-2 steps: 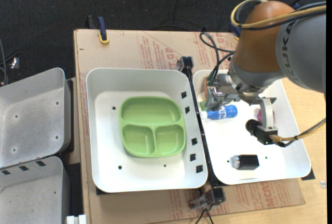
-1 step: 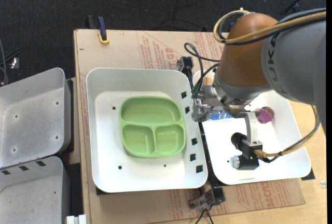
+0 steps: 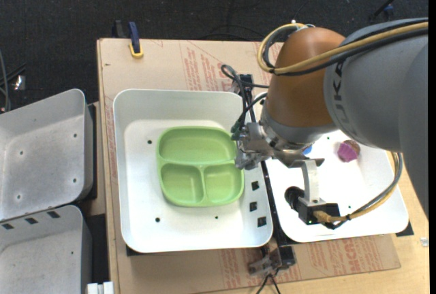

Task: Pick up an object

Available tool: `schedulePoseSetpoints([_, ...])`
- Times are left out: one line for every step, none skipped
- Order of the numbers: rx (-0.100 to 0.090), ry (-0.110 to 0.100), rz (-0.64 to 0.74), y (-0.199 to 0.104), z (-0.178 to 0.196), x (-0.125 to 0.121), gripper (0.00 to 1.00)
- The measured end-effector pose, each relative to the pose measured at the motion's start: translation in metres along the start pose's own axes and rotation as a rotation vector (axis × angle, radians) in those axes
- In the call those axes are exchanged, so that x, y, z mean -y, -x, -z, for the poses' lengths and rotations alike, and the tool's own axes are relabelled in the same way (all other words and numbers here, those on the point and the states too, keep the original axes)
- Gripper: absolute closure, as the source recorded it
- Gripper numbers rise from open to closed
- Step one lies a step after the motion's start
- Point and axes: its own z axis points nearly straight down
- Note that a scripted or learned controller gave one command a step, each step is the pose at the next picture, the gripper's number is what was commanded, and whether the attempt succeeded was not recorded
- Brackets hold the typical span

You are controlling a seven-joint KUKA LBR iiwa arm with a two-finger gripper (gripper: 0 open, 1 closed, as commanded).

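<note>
A light green divided plate (image 3: 200, 166) lies flat in the left white bin (image 3: 136, 218). It has three compartments and nothing in them. My gripper (image 3: 246, 147) hangs at the plate's right rim, over the seam between the two bins, under the orange wrist band. In the right bin (image 3: 368, 214) a small magenta object (image 3: 348, 151) lies near the far right, and a sliver of something blue (image 3: 307, 148) peeks out from under the arm. The arm hides most of the right bin's far half.
The two bins stand on a cardboard-covered bench (image 3: 184, 61). A yellow-handled clamp (image 3: 135, 41) grips the bench's far left edge. Grey metal trays (image 3: 41, 150) stand off the bench to the left. Cables loop around the wrist.
</note>
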Motion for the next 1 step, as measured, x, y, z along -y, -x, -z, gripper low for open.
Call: schedulePoseSetpoints([0.001,0.001,-0.006,0.0024,-0.0002,-0.0008,0.0])
